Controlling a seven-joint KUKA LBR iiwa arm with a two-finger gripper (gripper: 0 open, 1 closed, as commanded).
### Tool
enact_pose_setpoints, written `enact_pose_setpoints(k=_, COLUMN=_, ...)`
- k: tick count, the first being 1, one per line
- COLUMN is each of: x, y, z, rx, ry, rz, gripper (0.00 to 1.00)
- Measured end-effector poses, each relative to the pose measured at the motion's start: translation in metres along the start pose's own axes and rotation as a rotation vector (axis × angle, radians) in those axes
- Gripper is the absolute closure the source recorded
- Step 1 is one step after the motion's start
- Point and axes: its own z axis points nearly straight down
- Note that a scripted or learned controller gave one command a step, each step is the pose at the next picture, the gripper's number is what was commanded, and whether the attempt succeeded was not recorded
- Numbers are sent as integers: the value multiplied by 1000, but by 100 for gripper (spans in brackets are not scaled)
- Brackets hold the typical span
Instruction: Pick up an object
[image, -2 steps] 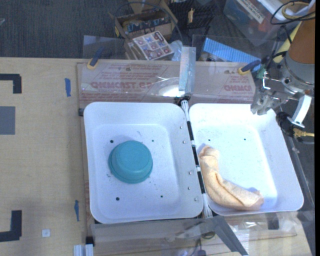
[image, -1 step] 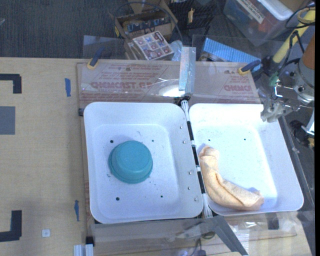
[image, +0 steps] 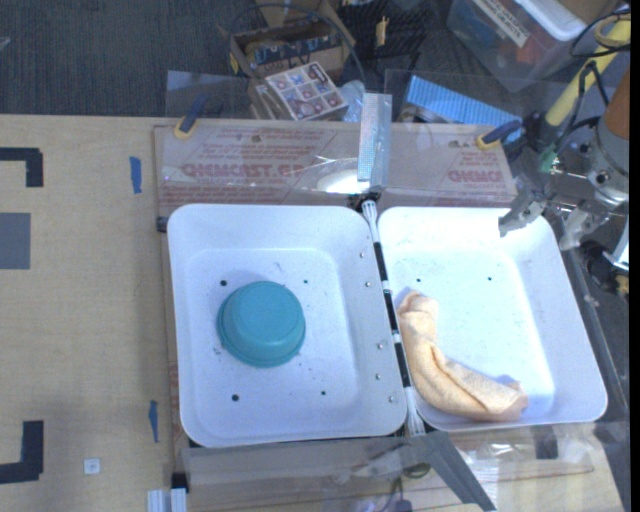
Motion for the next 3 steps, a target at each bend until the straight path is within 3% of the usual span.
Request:
enact_pose_setpoints(k=1, x=63, y=-80, z=74, rx=1, ry=0, rz=8, gripper=0)
enact_pose_setpoints(k=2, x=7, y=-62, z=71, rx=-3, ry=0, rz=-19, gripper=0)
enact_pose_setpoints(k=3, x=69, y=-36, z=111, rx=-2, ry=0, rz=60, gripper=0)
